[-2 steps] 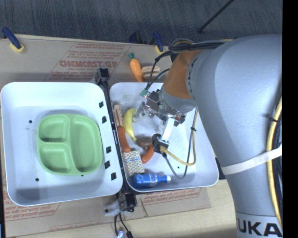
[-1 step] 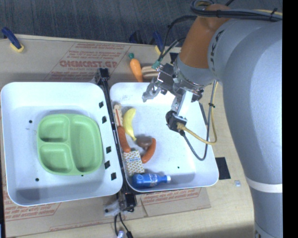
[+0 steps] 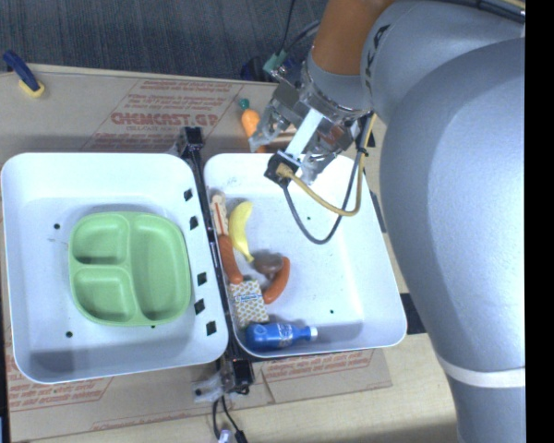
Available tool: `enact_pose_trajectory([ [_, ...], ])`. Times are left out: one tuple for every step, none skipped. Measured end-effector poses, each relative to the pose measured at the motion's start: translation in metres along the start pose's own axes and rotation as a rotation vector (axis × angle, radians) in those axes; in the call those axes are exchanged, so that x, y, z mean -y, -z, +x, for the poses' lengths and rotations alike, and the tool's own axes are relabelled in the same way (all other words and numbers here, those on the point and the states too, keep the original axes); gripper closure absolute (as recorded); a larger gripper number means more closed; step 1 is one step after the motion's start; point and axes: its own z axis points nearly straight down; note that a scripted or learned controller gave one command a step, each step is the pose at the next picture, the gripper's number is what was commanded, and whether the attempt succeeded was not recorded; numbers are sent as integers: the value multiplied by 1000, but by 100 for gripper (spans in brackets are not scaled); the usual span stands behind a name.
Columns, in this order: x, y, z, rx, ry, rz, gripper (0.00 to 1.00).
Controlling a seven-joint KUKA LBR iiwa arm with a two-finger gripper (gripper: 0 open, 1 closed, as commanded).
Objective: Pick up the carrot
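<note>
Gripper: the gripper [image 3: 275,146] hangs over the far left corner of the right bin [image 3: 369,275], tilted toward the bin's rim. I cannot tell from here how wide it stands or whether it has hold of anything.

Carrot: I take the carrot [image 3: 249,120] to be the short orange piece with a green tip. It lies on the counter [image 3: 120,100] just outside the right bin's far rim, not in either bin.

Carrot to gripper: it sits just beside the gripper, on its left and a little farther back. Whether the two touch I cannot tell.

Why the arm leans so: the wrist looks angled out over the rim, which fits a reach for something lying beyond the bin wall.

Right bin's load: banana [image 3: 241,229], a long orange stick [image 3: 229,255], sausage [image 3: 277,280], small box [image 3: 247,303] and blue bottle [image 3: 279,334] crowd the left wall, well apart from the gripper.

Risk: the orange stick could be taken for the carrot.

Left bin: the left bin [image 3: 28,247] holds a green plate [image 3: 129,268], flat and apart from all this.
</note>
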Motion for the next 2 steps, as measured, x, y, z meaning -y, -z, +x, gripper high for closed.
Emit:
enact_pose_trajectory([
  [-16,-21,8,-1,-382,1,0],
  [-58,-102,-82,1,-403,3,0],
])
